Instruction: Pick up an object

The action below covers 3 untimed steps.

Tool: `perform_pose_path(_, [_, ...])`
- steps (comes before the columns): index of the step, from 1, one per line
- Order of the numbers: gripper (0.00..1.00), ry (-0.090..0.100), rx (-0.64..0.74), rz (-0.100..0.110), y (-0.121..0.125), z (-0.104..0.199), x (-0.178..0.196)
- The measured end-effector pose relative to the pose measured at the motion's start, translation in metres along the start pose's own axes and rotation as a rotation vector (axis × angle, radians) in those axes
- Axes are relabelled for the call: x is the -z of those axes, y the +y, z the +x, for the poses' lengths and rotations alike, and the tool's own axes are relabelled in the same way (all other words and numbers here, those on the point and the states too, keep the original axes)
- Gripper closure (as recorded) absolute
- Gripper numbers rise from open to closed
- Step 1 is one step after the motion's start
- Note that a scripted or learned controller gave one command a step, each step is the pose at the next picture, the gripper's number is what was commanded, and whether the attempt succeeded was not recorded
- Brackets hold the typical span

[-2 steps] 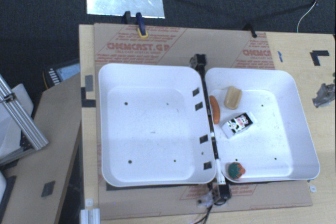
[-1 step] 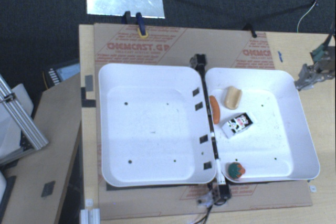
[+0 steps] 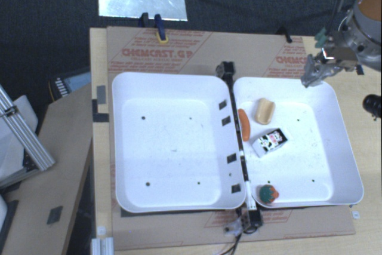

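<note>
At 2 o'clock, gripper (image 3: 311,77) over right bin (image 3: 334,146) corner, maybe open, holding nothing. Carrot (image 3: 243,123), bread (image 3: 264,110), carton (image 3: 270,141) near middle.

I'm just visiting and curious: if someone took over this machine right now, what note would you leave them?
Tool: hangs over the far rim of the right bin, holding nothing that I can see.
In the right bin: tan block, orange carrot-like stick by the divider, black-and-white carton, small orange-and-green toy in the near corner.
Done: nothing picked.
Left: lower, grasp one object, lift.
</note>
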<state>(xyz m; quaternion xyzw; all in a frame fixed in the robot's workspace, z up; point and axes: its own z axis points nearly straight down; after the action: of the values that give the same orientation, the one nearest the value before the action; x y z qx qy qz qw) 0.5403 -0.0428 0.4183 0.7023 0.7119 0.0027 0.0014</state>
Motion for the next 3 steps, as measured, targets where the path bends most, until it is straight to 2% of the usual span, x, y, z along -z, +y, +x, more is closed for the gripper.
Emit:
perform_pose_path(1, [1.00,0.002,0.002,-0.006,-0.017,0.092,0.085])
perform_pose_path(2, [1.00,-0.001,-0.005,0.008,0.000,0.138,0.026])
perform_pose_path(3, [1.00,0.001,-0.004,-0.002,0.025,0.207,0.071])
